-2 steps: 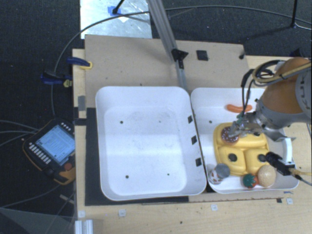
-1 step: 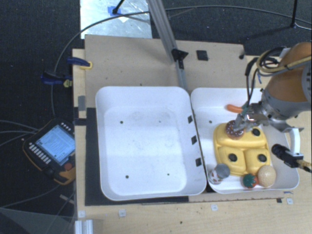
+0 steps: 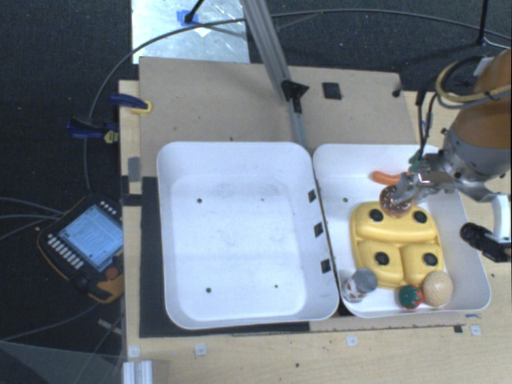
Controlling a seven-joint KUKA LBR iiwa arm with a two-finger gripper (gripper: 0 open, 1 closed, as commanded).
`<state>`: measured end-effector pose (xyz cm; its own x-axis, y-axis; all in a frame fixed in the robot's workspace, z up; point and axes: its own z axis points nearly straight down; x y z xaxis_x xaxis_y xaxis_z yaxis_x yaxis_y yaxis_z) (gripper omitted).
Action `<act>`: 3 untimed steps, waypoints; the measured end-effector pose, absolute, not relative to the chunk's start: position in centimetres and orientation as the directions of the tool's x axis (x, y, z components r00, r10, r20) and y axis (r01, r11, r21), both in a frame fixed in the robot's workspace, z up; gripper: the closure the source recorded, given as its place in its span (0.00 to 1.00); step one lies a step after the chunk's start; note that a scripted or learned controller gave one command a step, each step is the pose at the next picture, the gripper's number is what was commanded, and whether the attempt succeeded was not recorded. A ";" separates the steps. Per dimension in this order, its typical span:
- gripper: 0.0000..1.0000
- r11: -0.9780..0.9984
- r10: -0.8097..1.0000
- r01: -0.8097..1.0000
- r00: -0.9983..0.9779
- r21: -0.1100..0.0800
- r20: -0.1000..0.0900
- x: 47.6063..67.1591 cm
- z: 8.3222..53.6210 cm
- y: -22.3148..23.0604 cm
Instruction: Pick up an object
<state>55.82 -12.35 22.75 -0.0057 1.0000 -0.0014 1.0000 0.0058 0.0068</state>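
While nothing is lifted yet, I am hovering my gripper point(image 3: 398, 199) over the yellow tray's point(image 3: 398, 242) far edge; its opening I cannot tell.

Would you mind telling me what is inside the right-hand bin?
The right bin holds a yellow tray-like toy, a beige ball, a green ball, a grey-capped item and an orange piece. The gripper covers whatever lies beneath it.

Arm point(image 3: 480, 126) reaches in, gripper point(image 3: 402, 192) lowered
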 end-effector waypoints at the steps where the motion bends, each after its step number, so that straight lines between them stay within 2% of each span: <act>1: 1.00 0.003 1.000 1.000 -0.003 0.001 -0.001 55.9 20.9 -12.4; 2: 1.00 0.011 1.000 1.000 -0.011 0.002 0.002 55.9 22.2 -6.7; 3: 1.00 0.010 1.000 1.000 -0.010 0.002 0.002 56.9 22.8 -2.0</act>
